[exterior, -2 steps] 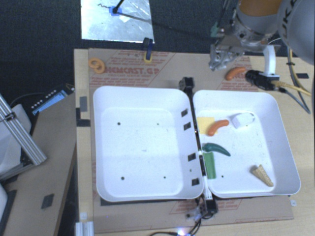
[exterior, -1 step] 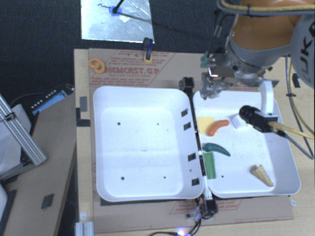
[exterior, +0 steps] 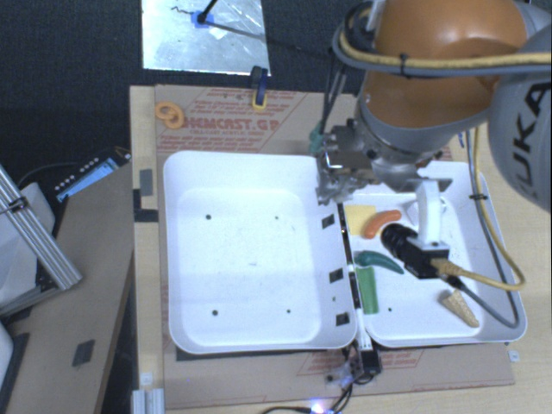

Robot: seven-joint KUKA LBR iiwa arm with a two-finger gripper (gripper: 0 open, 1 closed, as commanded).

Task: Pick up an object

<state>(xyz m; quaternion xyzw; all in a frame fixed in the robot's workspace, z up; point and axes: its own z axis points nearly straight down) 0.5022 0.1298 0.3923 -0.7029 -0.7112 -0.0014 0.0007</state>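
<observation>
The arm (exterior: 448, 67) hangs over the right bin (exterior: 483, 317); its end effector (exterior: 332, 179) sits at the bin's far left corner (grip state cannot be told). Nearby lie a carrot (exterior: 381, 222), yellow wedge (exterior: 360, 216), green pepper (exterior: 379, 261), green block (exterior: 368, 289) and cone (exterior: 460, 307)

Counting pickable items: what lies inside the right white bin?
The right white bin holds a yellow wedge, orange sausage-shaped piece, green pepper, green block and tan cone. The arm covers its far end.

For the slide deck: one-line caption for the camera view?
KUKA arm reaching over right bin holding a carrot, green pepper and cone; left bin alongside.
</observation>
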